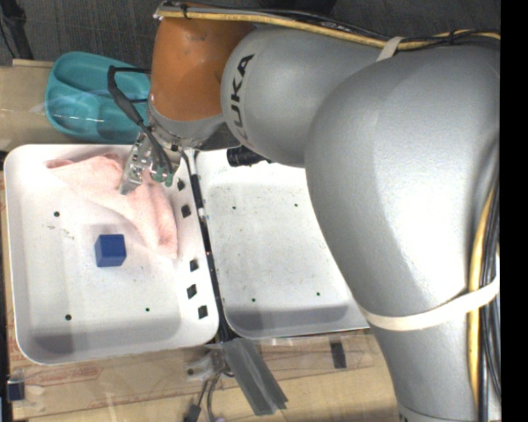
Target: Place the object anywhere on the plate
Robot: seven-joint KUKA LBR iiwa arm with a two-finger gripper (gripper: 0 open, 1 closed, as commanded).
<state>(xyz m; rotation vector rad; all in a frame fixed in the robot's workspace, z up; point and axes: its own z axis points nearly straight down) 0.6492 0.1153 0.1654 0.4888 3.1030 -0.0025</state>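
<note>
A small blue cube (pixel 110 250) rests on the floor of the left bin (pixel 35 323), left of centre. A pale pink, cloth-like sheet (pixel 150 205) lies across the bin's upper part and runs down toward its right wall. My gripper (pixel 139 172) hangs over the top of this sheet near the bin's far edge, well above and to the right of the cube. It is apart from the cube. Part of the sheet is hidden under the wrist.
The right bin (pixel 273 244) sits next to the left one, its right side covered by the big grey arm (pixel 396 165). A teal object (pixel 88 99) lies beyond the left bin's far edge. Black clips (pixel 194 266) line the divide between the bins.
</note>
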